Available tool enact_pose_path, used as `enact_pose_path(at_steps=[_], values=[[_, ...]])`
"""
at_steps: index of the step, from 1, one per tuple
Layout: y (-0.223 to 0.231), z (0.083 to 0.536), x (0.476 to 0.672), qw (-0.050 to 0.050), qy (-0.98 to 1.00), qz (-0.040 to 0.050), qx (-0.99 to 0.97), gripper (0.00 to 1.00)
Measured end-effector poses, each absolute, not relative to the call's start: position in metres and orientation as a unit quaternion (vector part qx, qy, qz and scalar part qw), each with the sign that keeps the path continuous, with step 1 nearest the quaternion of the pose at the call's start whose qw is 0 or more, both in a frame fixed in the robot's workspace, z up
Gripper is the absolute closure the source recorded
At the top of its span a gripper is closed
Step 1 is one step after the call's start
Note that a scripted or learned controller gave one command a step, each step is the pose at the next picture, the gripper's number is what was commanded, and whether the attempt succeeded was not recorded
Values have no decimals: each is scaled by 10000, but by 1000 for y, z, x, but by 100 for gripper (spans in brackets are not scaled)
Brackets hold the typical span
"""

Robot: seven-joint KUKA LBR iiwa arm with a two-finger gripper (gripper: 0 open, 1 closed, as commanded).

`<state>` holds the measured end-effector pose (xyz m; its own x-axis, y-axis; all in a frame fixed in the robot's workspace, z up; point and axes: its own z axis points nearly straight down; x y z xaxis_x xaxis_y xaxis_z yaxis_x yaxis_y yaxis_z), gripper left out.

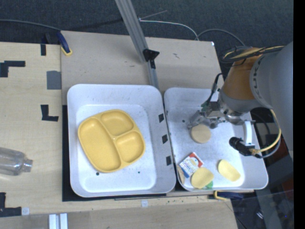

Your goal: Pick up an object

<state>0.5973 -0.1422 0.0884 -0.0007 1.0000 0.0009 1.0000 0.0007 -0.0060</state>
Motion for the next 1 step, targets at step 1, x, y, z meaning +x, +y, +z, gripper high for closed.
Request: enact_pose_path(at_steps=[1], values=[[-143,88,600,7,-7074,1,-7068,0]])
